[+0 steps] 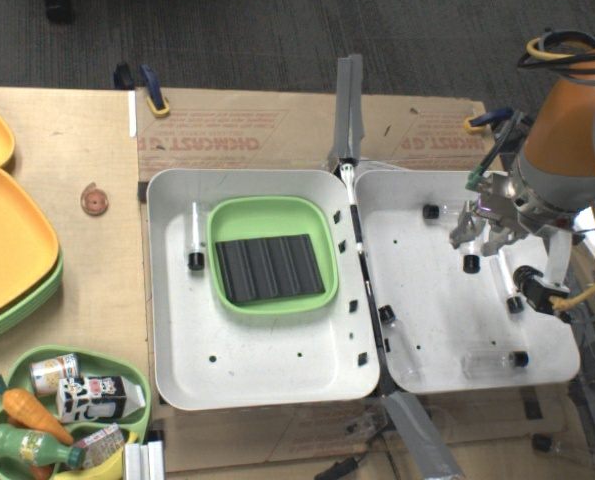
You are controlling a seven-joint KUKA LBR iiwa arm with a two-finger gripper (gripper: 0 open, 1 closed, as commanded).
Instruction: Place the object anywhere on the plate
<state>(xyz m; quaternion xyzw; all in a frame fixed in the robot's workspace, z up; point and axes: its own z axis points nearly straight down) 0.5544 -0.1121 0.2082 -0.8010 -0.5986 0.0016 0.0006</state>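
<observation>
The gripper (485, 230) hangs low over the right bin (427, 358), well to the right of the green plate (272, 206). Whether it is spread or closed cannot be told from this slanted view, and nothing can be seen held in it. Just beneath its tip lies a small clear tube with a black cap (470, 263), apparently the object it is working at. It lies far right of the plate, across the seam between the bins.

More capped tubes (512, 290) lie scattered further right of the plate. One tube (195, 238) lies just left of the plate, in the left bin (177, 368) with it. The plate sits in that bin's upper middle, and a dark ridged slab (274, 267) covers much of its floor. The grey arm, with its orange band (567, 128), rises behind the gripper, furthest from the plate.

To do this step well, the gripper likely needs to centre over the tube and close across its narrow width, since a round tube may roll aside. After lifting clear of the bin walls, it should travel left and release low over the plate.
</observation>
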